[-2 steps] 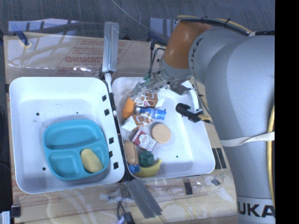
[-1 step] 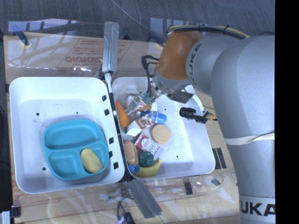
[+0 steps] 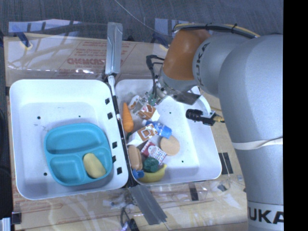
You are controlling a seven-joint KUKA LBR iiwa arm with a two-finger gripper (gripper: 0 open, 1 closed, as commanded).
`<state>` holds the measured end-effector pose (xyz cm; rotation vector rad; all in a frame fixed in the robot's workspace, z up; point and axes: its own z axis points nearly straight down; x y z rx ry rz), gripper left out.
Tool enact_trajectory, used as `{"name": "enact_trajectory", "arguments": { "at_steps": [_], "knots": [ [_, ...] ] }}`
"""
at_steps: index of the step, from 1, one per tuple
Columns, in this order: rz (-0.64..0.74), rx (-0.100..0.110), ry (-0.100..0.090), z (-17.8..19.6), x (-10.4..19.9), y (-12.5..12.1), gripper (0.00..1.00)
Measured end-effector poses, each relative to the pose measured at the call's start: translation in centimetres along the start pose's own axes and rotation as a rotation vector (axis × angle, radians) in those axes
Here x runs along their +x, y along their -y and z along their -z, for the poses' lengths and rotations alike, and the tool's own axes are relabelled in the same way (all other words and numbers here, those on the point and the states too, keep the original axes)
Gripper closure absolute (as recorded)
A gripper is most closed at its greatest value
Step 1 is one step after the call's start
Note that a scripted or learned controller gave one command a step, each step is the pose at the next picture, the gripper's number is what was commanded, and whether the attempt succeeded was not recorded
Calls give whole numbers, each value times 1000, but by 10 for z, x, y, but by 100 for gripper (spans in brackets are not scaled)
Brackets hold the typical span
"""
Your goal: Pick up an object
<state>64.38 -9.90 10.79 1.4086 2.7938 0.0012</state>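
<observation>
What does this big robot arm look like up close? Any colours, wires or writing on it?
The arm is thick, rounded and smooth grey, with an orange band above the wrist. Black cables loop beside the wrist, and black "KUKA" lettering marks its lower casing. The gripper is small, metallic and dark.

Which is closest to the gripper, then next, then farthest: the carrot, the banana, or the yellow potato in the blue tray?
From the gripper:
1. Carrot, right bin's left wall.
2. Banana, right bin's near edge.
3. Yellow potato, in the blue tray, left bin.
</observation>
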Motion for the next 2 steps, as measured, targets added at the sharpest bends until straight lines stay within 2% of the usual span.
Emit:
{"name": "enact_trajectory", "arguments": {
  "at_steps": [1, 2],
  "knots": [
    [-147, 2, -8, 88, 57, -60, 100],
    [-145, 8, -11, 95, 57, -59, 100]
  ]
}}
